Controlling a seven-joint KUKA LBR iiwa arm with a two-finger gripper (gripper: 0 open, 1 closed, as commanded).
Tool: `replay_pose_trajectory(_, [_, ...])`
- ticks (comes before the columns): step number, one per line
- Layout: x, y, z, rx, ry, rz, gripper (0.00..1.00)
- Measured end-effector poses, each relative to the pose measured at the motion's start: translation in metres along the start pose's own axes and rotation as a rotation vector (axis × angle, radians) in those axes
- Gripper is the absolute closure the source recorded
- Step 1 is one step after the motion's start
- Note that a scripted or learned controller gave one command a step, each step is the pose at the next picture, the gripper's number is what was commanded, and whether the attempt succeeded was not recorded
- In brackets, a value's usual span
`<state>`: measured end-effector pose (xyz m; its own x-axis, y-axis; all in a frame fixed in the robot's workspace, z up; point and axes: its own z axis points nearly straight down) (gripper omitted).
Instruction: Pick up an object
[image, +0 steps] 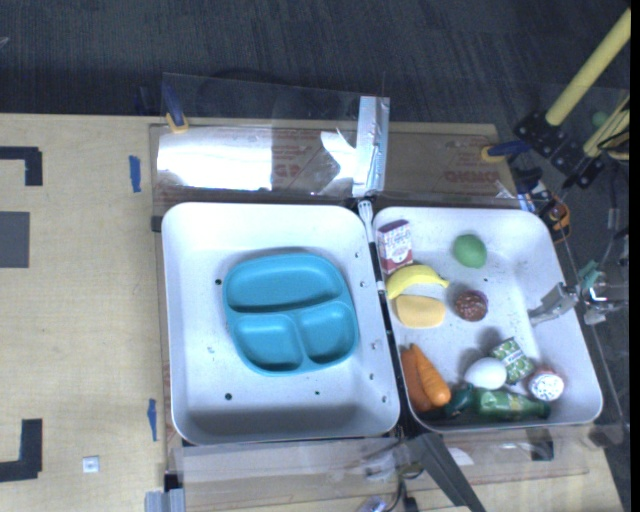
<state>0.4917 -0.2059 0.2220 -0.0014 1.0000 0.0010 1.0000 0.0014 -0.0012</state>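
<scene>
The right bin (520, 235) holds several small items. A red-labelled can (396, 241) stands at its back left, with a banana (414, 279) and a yellow block (420, 310) just in front of it. A green ball (469, 250) lies toward the back, and a brown ball (469, 303) sits near the middle. An orange carrot (424, 377) lies along the front left. A white egg (487, 375), a green carton (513, 358), a green bottle (500, 404) and a round red-and-white lid (546, 385) crowd the front right corner.
The left bin (190, 330) holds a blue divided tray (290, 310). A clear plastic sheet and foil (290, 150) lie behind the bins. A yellow pole with black clamps (585, 75) stands at the back right. A metal bracket (565, 297) sits at the right bin's right rim.
</scene>
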Motion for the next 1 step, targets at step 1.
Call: replay_pose_trajectory(1, [0.0358,0.031,0.1092,0.006,0.002,-0.127,0.0])
